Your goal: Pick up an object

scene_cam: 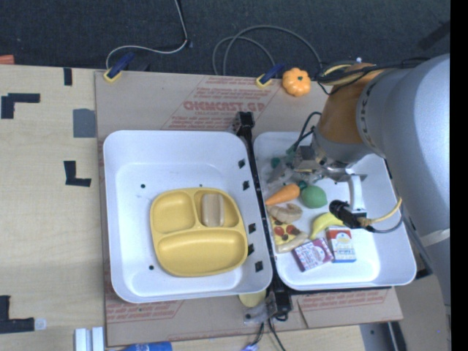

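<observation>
The right bin [391, 273] held a carrot [283, 194], tip pointing left, beside the end effector [307, 163], its state unclear.

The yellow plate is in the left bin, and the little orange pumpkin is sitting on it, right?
Not quite. The yellow plate is in the left bin, but the orange pumpkin sits on the cardboard behind the bins, as the camera view shows.

Tool [306, 165] fingers hidden behind wrist; arm [409, 123] cropped right.
</observation>
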Motion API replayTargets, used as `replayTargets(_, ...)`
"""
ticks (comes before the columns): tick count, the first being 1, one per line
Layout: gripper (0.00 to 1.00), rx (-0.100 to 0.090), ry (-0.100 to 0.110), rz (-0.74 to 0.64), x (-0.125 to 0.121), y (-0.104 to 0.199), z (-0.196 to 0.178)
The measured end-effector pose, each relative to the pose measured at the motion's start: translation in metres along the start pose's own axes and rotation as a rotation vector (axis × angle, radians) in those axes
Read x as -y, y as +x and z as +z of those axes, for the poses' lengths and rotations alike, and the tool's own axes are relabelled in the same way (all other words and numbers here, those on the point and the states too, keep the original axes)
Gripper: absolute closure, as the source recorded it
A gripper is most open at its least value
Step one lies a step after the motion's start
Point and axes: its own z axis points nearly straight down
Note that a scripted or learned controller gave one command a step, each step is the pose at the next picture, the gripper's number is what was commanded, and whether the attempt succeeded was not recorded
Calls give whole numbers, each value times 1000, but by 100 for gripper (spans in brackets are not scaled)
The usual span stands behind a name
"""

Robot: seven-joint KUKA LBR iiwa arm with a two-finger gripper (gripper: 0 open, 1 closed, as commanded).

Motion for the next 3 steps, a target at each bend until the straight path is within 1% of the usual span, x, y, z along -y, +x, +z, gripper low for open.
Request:
replayTargets(1, 0, -10, 53, 6, -42, -6, 4)
replayTargets(2, 0, -1, 1, 1, 10, -6, 0)
replayTargets(3, 100, 0, -1, 0, 8, -6, -10)
